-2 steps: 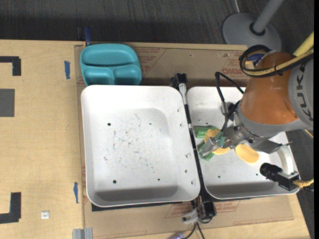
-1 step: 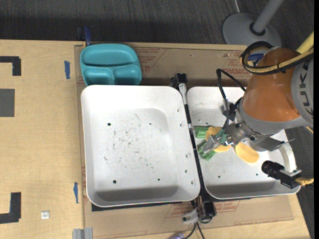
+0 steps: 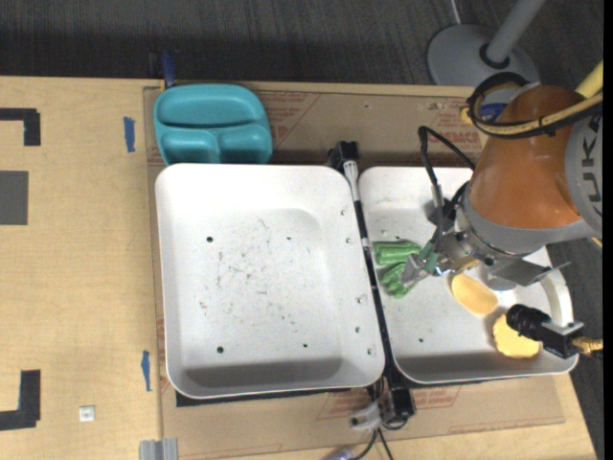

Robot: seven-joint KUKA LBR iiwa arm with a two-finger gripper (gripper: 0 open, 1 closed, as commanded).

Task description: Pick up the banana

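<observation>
Grey arm (image 3: 575, 175) with broad orange band (image 3: 522, 161), looping black cables (image 3: 433, 175), metallic wrist.

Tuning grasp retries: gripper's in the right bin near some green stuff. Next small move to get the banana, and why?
Probably shift the gripper toward the bin's near-right corner. It sits at the green object, while the banana lies beside it on that side, partly under the arm, with another yellow piece further on.

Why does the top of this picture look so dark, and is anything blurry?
Camera view: the floor at the top is dark carpet and dimly lit, while the white bins are evenly bright, without harsh glare. The bench is fairly sharp; the arm, nearest the lens, looks soft, and the gripper and banana lack fine detail.
</observation>
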